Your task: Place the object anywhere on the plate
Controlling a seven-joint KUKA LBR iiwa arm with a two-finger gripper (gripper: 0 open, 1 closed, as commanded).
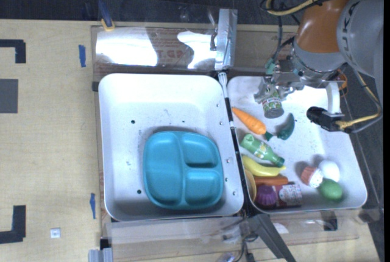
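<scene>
A blue plate (183, 168) with three compartments lies in the left bin (122, 102), toward its front. My gripper (272, 101) hangs over the back left part of the right bin (356, 163), far from the plate. Just below and left of it lies an orange carrot (250, 121), and a dark green piece (285, 128) lies just below it. I see nothing clearly held, and the wrist hides the tips.
Several toy foods crowd the right bin's front: a green bottle (261, 149), a banana (261, 167), a purple piece (265, 195), a small can (291, 194), a red-and-white piece (311, 176), a white egg (329, 169) and a green lime (331, 190). A ridge (226, 108) divides the bins.
</scene>
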